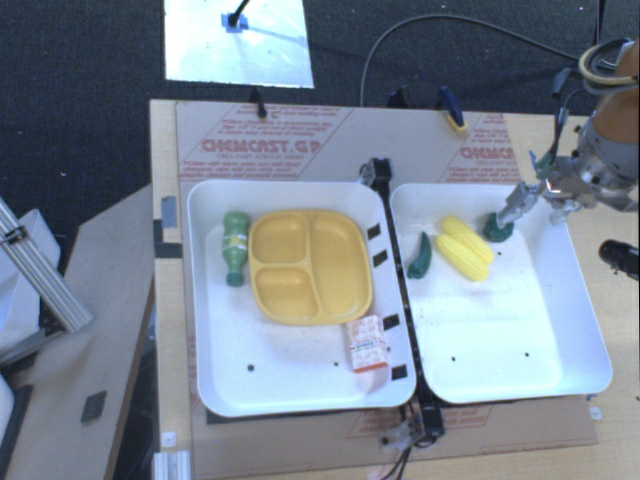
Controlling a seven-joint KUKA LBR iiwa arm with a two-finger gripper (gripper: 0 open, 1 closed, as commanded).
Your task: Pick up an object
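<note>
1. Two shallow white bins with rounded corners and smooth, glossy plastic walls sit side by side on the tabletop (300, 133). Under them lies a pale sheet printed with faded red lettering.
2. The left bin (210, 358) holds a yellow divided tray (308, 266), a rounded square of moulded plastic with three recessed compartments. A small green bottle (235, 248) lies just beside the tray's left edge, lengthwise and cap toward the far wall. A small red-and-white packet (367, 344), flat and rectangular, lies at the tray's near right corner, touching or slightly overlapping it.
3. The right bin (520, 368) carries two yellow corn cobs (465, 248), stubby cylinders with a ribbed kernel texture, lying parallel and touching each other at a slant. A dark green curved pepper-like piece (420, 256), slim and tapered, lies near their left side, close to the wall shared by the bins.
4. A small dark green object (497, 230), lumpy and rounded, sits near the far wall of the right bin, just right of the cobs. Its exact form is too small to make out.
5. The gripper (516, 208), metallic grey, reaches down at a slant from the right, with its tip right at that dark green object. Whether the fingers are released or clenched on it cannot be told.
</note>
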